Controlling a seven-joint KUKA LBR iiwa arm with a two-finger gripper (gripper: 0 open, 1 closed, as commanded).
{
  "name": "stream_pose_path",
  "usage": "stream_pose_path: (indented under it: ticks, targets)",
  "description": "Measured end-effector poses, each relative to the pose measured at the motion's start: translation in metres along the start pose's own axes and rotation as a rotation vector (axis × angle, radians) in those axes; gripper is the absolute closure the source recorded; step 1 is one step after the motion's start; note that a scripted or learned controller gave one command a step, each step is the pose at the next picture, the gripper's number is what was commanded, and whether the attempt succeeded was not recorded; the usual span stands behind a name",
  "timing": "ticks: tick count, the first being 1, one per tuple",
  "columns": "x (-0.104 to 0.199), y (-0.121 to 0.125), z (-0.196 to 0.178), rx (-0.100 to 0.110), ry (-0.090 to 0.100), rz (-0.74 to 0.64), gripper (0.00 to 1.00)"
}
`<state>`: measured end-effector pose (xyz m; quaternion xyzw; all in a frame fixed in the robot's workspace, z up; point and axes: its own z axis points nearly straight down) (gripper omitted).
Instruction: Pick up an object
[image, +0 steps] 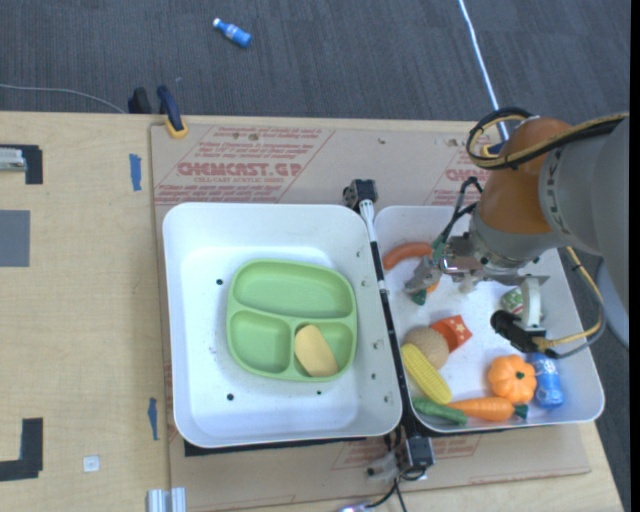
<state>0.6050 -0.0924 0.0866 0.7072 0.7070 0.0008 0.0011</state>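
The grey arm with its orange band (512, 190) reaches in from 3 o'clock and hangs over the upper part of the right bin (590, 400). Its gripper (437, 272) points toward 9 o'clock, low over the bin's far-left corner; whether the jaws are spread or pressed together I cannot tell, since the wrist body hides much of them.

An orange-red toy (403, 253), curved like a pepper or sausage, lies just at 10 o'clock of the jaws, close beside them but not visibly between them. A small green piece (419, 295) sits just at 7 o'clock of the jaws.

Further toward 6 o'clock lie a tan round item (428, 345), a red carton (455, 331), a corn cob (427, 375), a carrot (485, 408), a small pumpkin (511, 378) and a blue bottle (548, 382).

The left bin (200, 400) holds a green divided plate (290, 290) with a yellow piece (316, 351) in its 5 o'clock compartment. Both bins rest on the tabletop (70, 330).
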Motion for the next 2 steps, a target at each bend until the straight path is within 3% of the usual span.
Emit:
stream_pose_path:
  ticks: [1,2]
  targets:
    - [-0.002,0.002,-0.012,-0.006,-0.004,0.001,1.0]
    - [0.004,-0.046,-0.098,0.001,0.0,0.0,1.0]
